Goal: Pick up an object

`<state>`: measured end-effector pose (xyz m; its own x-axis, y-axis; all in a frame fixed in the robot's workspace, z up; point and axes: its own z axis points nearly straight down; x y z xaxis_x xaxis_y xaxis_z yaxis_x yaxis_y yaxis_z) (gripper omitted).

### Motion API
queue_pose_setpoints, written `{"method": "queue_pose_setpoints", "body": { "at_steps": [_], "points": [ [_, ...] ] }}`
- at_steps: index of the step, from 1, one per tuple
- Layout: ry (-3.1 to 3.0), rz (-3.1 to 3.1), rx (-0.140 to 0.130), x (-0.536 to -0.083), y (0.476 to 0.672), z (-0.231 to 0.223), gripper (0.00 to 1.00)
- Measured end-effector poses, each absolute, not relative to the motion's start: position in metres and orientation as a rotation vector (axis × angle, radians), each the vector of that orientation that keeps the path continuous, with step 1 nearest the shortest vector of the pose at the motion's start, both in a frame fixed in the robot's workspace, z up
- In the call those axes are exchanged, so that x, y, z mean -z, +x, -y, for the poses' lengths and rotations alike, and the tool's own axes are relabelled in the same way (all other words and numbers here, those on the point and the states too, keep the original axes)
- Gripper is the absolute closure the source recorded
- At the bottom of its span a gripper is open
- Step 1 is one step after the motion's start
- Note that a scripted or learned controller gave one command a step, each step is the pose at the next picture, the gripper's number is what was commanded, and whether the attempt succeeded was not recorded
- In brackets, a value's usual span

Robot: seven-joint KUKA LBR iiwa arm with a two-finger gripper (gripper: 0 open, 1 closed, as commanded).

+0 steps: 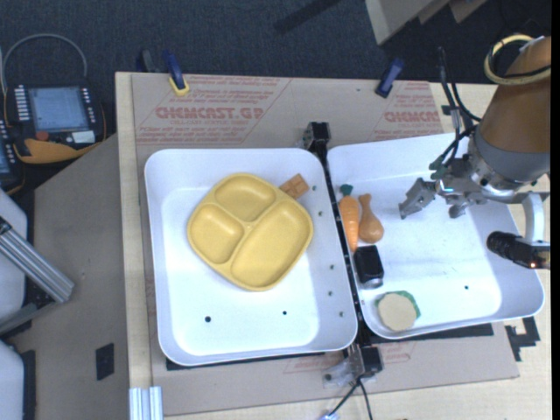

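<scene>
In the right bin [490, 274], an orange carrot [350, 220] and a tan drumstick [370, 220] lie side by side against the left wall. Below them sits a small black block [368, 264], and a round tan disc with a green edge [397, 311] rests near the front rim. My gripper [436, 201] hovers over the bin's middle back, to the right of the drumstick and apart from it. It is open, with nothing between its fingers [414, 201].
The left bin [175, 304] holds a yellow divided plate [250, 230] with a small brown block [294, 185] at its upper right edge. A black clamp [317, 135] sits at the back between the bins. The arm's body [516, 121] covers the right bin's back right corner.
</scene>
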<state>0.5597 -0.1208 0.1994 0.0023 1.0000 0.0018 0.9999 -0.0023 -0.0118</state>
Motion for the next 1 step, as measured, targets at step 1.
{"method": "queue_pose_setpoints", "body": {
  "at_steps": [1],
  "points": [
    [-2.221, 2.222, 0.001, -0.2054, 0.5626, 0.1206, 0.00]
  ]
}}
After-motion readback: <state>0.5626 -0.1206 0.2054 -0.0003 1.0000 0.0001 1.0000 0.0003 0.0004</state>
